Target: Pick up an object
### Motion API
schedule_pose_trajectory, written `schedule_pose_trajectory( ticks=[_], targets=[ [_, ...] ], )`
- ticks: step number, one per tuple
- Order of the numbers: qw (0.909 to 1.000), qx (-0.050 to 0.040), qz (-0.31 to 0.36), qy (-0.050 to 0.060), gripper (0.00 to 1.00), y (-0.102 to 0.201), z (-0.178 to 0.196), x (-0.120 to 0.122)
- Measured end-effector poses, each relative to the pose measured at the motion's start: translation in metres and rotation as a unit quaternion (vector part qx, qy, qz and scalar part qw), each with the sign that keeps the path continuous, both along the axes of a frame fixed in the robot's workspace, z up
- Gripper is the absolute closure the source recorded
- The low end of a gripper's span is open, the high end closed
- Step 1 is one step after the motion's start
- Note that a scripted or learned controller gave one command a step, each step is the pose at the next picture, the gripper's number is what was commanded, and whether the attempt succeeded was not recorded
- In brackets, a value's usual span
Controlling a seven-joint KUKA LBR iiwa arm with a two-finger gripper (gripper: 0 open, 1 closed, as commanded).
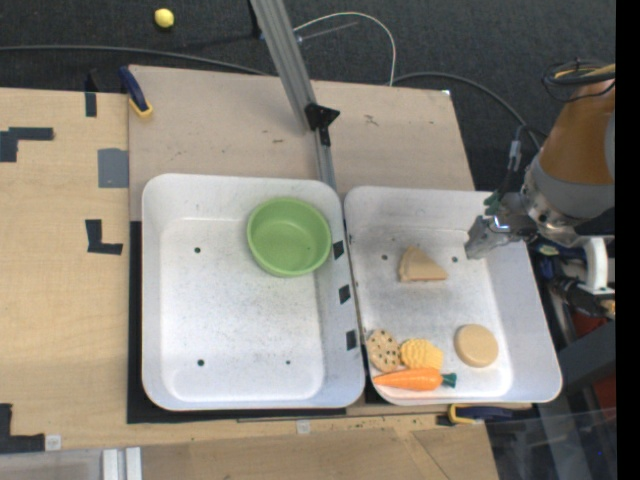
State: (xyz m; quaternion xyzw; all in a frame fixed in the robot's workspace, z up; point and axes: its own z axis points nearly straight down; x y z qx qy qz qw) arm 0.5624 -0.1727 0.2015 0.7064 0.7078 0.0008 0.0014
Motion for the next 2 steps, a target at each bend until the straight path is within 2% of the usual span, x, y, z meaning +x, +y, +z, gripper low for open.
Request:
schedule_pose_trajectory(
  ticks=[1,2],
  targets=[
    [1.0000,-0.0004,0.000,0.000,1.00,-0.009,0.047,0.000],
    [1.0000,0.0015,0.003,0.001,1.00,0.046,0.054,0.009]
  ],
)
